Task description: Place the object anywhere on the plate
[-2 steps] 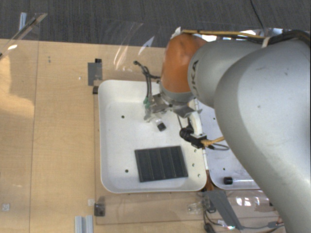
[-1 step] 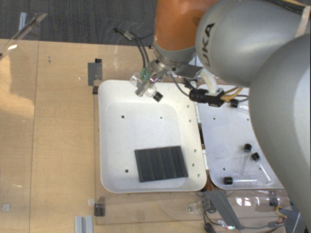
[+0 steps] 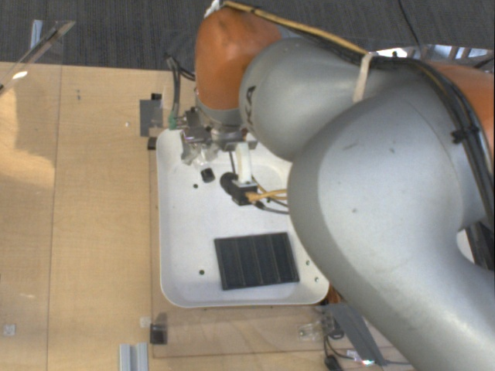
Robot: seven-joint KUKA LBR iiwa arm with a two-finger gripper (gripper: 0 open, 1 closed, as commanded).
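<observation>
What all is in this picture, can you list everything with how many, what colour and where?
bin: one, white, shallow, middle of the bench
pad: one, dark grey, ribbed, flat in the near part of the bin
small piece: one, dark, on the bin floor near the far end, too small to identify
bench: one, light wood, under the bin and out to the left
floor: dark grey carpet, along the top
arm: one, grey with an orange band, reaching in from the right over the bin
tool: one, metallic, low over the far end of the bin
</observation>
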